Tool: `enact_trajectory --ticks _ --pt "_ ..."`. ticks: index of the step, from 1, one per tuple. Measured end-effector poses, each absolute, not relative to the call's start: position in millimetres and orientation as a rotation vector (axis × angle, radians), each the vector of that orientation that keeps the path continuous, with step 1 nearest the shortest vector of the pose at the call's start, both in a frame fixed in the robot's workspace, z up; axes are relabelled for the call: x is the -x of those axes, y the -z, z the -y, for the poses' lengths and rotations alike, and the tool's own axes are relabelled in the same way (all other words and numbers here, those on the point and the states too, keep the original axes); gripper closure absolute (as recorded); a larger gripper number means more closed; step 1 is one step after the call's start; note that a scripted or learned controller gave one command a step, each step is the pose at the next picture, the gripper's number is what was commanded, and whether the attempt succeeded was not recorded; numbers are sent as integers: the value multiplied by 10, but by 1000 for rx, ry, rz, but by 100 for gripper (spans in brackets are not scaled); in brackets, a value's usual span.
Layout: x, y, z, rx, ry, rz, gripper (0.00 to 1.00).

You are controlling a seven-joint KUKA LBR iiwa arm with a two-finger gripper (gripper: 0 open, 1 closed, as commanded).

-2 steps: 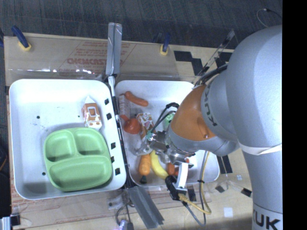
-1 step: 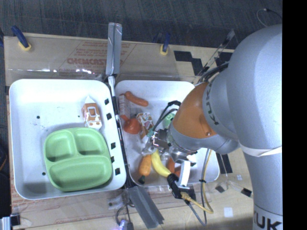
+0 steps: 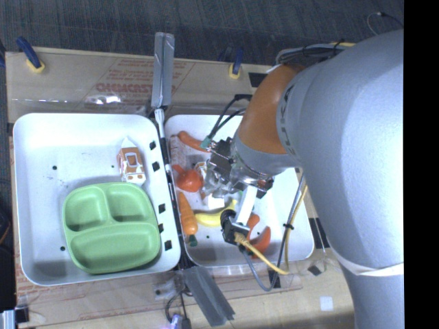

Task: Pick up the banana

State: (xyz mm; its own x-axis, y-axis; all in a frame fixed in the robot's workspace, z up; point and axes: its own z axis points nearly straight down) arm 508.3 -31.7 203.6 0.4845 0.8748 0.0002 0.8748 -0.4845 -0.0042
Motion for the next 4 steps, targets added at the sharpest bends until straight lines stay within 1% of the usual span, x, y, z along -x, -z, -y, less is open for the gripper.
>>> enact_trajectory --ticks 1,2,3,4 --pt "-5081 -2033 320 2703 -5 1593 0" --pt "-4758 -1901 110 2661 -8 1659 0" --pt "-5156 -1924 629 2775 -7 1465 0" --pt "-4948 -1283 954 2763 -8 1485 0"
